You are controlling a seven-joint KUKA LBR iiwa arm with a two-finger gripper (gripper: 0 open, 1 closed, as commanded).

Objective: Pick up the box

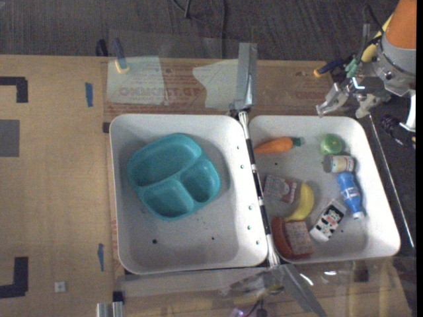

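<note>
The gripper [345,99] hangs above the brown desk [53,197], fingers parted, holding nothing. The box [328,220] lies below-left in the right bin [383,240]; dark carpet [264,12] lies beyond.

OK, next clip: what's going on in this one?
A robot arm is set to pick up the box, a small black-and-white carton lying in the right bin among a carrot, a banana, a blue bottle and other toy food. The gripper sits above the bin's far right corner, holding nothing, well away from the box. The left bin holds a teal divided plate.
</note>
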